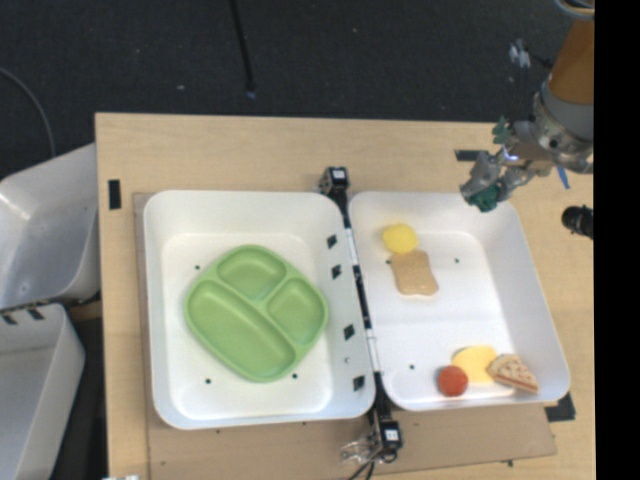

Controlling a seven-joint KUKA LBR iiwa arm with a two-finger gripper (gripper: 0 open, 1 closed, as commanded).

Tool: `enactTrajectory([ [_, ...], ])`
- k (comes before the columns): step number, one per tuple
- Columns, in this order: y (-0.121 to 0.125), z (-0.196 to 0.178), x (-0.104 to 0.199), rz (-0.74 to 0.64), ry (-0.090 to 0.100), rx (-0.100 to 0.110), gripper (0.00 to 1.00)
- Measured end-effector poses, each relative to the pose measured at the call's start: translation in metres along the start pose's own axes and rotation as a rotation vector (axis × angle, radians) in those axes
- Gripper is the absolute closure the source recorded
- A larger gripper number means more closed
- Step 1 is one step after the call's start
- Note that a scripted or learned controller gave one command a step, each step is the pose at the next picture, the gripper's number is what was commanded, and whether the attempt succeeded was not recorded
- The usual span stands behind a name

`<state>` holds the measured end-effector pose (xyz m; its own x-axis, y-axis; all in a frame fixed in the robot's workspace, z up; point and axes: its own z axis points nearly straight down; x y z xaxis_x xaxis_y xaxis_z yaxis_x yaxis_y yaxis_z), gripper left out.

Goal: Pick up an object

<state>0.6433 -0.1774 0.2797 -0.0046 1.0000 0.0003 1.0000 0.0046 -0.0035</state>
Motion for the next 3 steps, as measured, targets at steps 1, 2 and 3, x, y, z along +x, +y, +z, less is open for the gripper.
enactTrajectory([
  [1, -0.023, 0.003, 0.056, -0.002, 0.000, -0.001, 1.00],
  [2, -0.049, 0.011, 0.112, -0.002, 0.001, -0.001, 1.00],
  [3, -0.066, 0.012, 0.155, -0.002, 0.001, -0.001, 1.00],
])
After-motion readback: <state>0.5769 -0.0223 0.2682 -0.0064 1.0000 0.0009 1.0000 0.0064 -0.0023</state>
